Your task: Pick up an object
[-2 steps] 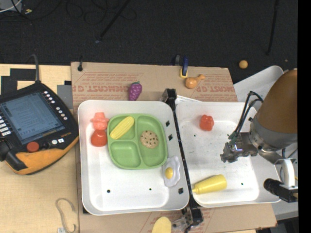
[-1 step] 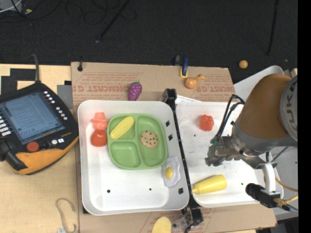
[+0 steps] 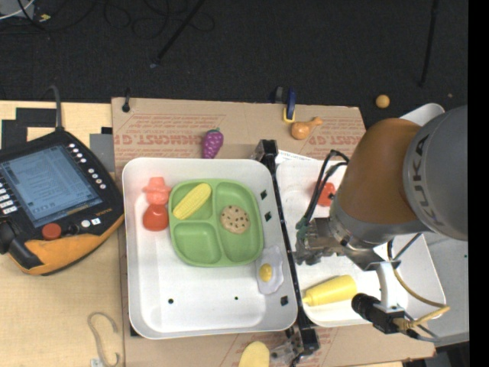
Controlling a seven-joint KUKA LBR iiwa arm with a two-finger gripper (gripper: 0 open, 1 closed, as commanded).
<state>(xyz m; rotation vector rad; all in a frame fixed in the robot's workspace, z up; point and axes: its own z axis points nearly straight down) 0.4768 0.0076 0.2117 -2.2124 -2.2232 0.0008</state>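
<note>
My arm point(image 3: 397, 182) looms over the right bin point(image 3: 428, 281); I can't tell the gripper's point(image 3: 306, 245) state. The yellow bottle point(image 3: 330, 290) lies just below it, light, smooth, likely slippery, so I'd grasp across its middle

In the left bin point(image 3: 145, 297) lies a divided tray point(image 3: 200, 247) holding a corn cob point(image 3: 190, 200) and a cookie point(image 3: 234, 219); a bottle point(image 3: 330, 290) lies in the right bin point(image 3: 428, 281).
</note>
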